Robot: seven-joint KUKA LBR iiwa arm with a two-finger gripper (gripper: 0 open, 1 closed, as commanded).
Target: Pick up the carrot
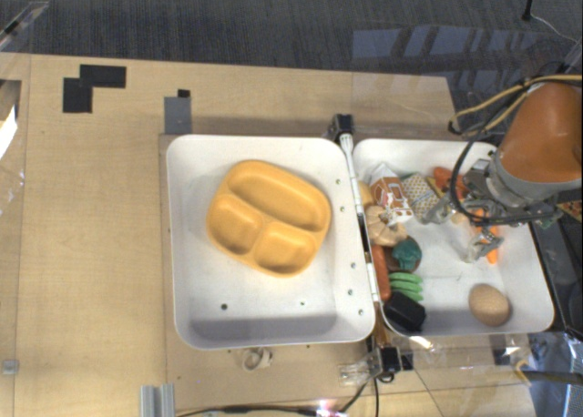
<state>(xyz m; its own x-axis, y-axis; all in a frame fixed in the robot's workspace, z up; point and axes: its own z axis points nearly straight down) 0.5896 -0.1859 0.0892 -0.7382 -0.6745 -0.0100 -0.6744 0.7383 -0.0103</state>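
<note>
The carrot (443,175) is an orange piece in the right bin (524,320). Only its ends show, one at the upper left of the wrist and another orange tip (493,257) lower right. My gripper (469,224) hangs low over the middle of that bin, right above the carrot's covered middle. The grey wrist and the orange band (545,133) hide much of what lies under it. Whether anything is held is hidden.
The left bin (187,315) bears a yellow three-part plate (269,217). The right bin's left side is crowded: a red-and-white box (392,195), a teal ball (407,251), a green item (407,285), a black object (404,312). A tan egg-shaped thing (489,304) lies front right.
</note>
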